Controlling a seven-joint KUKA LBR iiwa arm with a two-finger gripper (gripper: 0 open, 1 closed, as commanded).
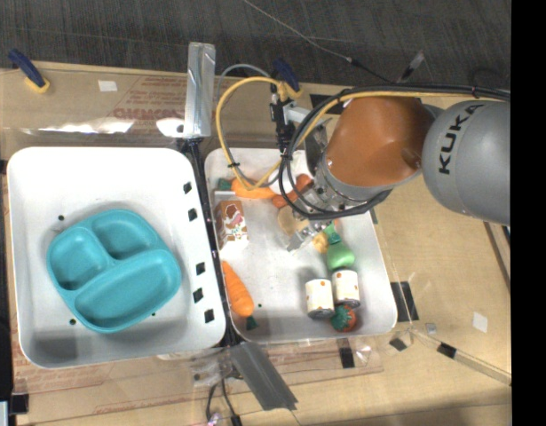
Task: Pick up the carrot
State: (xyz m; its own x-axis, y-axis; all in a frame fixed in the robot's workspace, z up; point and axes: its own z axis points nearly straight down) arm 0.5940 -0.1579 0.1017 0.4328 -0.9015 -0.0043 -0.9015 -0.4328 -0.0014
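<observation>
The grey arm [406,149], uppermost, hides its gripper, so I cannot tell the jaws' state, above the right bin [379,273], where the carrot [237,288] lies along the left wall, long axis running top-left to bottom-right.

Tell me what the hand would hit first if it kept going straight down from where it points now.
Probably the right bin's white floor, near the carrot at the back. The hand is hard to see, so depth is uncertain.
</observation>
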